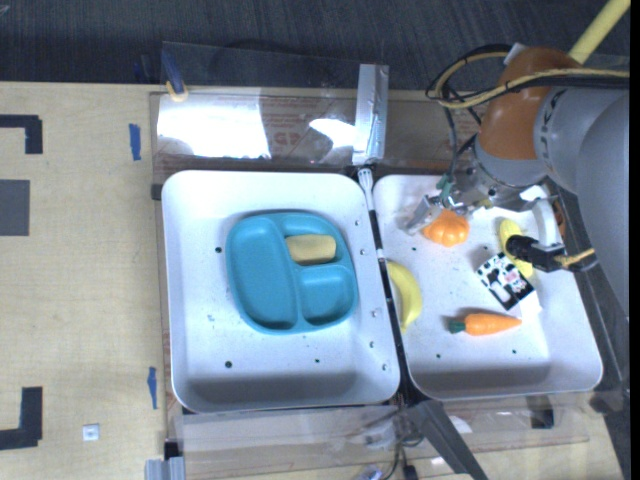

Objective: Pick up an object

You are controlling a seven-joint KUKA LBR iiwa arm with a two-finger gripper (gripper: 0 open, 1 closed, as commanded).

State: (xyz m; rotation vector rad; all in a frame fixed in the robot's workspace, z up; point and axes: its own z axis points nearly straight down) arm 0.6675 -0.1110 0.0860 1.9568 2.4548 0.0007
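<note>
Camera view, two bins [200,368], one carrot [484,323]

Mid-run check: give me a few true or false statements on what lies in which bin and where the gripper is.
1. The blue divided plate lies in the left bin. True.
2. The carrot lies on the blue plate. False: it lies in the right bin.
3. A yellow block rests on the plate. True.
4. The gripper is over the left bin. False: it is over the right bin, beside the small orange pumpkin.
5. The banana lies by the right bin's left wall. True.
</note>
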